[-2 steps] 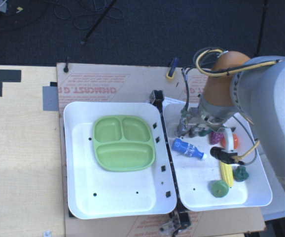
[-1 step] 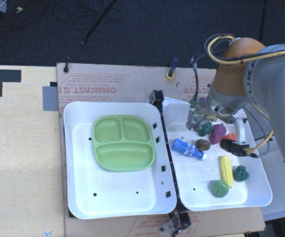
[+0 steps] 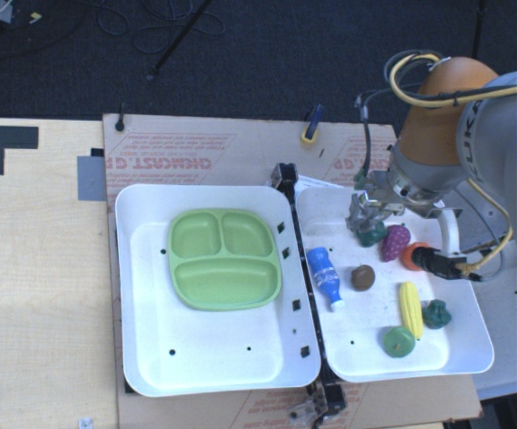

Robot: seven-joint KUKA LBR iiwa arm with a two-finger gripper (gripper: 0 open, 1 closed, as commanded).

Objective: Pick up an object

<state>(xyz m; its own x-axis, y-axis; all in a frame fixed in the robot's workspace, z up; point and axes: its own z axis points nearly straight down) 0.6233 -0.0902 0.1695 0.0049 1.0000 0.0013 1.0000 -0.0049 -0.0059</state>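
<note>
The tabletop (image 3: 35, 266) carries two shallow white bins side by side on a sheet of printed cardboard (image 3: 205, 155). The left bin (image 3: 151, 347) holds a green divided plate (image 3: 224, 259) lying flat toward its upper middle. The right bin (image 3: 460, 351) holds the smaller things. The grey arm (image 3: 487, 132) reaches in from the right, and its end effector (image 3: 367, 219) hangs low at the bin's upper part, just above a dark green object (image 3: 371, 235); whether it is open or closed cannot be told. Beside that lies a purple grape bunch (image 3: 395, 242). A blue bottle (image 3: 323, 277), a yellow corn cob (image 3: 410, 307), a light green round piece (image 3: 398, 341), a brown ball (image 3: 362, 278) and a small teal piece (image 3: 436, 314) lie apart below.
</note>
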